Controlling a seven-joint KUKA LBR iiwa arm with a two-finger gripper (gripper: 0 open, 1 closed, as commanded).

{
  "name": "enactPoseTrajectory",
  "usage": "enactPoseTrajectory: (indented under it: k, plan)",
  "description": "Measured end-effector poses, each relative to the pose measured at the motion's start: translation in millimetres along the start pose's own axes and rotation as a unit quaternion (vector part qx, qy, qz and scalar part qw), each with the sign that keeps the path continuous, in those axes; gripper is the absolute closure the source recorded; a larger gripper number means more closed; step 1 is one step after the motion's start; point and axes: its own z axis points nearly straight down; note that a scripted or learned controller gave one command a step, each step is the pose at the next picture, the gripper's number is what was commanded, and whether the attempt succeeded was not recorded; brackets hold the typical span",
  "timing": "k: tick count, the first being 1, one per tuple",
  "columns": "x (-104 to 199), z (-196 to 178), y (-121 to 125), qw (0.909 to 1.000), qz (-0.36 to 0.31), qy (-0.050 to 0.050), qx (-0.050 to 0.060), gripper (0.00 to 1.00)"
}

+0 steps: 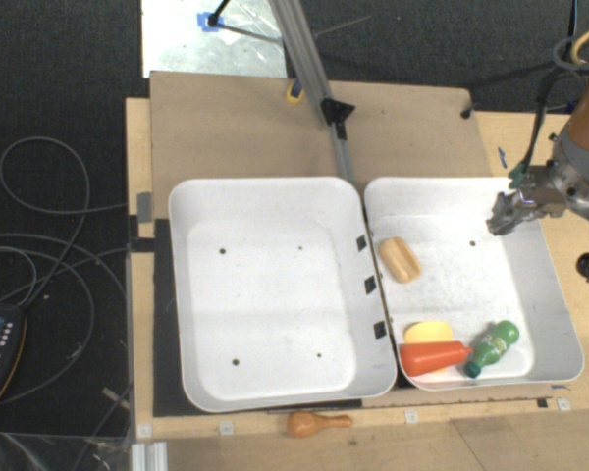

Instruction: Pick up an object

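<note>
We couldn't tell how far the gripper (505,214) was parted; nothing showed between its tips. It hung over the right bin (560,292) near 2 o'clock, arm (584,160) reaching in from 3. Tan bread-like piece (400,260) sat at the bin's 9; yellow piece (427,333), orange carrot (433,357), green bottle (493,347) clustered at 6.

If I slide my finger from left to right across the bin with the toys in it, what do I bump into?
Bread roll → yellow piece → carrot → green bottle → end effector, above the bin's far right part.
</note>
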Motion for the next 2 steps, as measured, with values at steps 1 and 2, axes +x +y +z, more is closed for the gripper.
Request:
enactPoseTrajectory:
  k: [1, 2]
  plan:
    - [53, 15, 10, 1.0, 0.0, 0.001, 0.001, 1.0]
    - [107, 9, 27, 1.0, -0.001, 0.001, 0.0, 1.0]
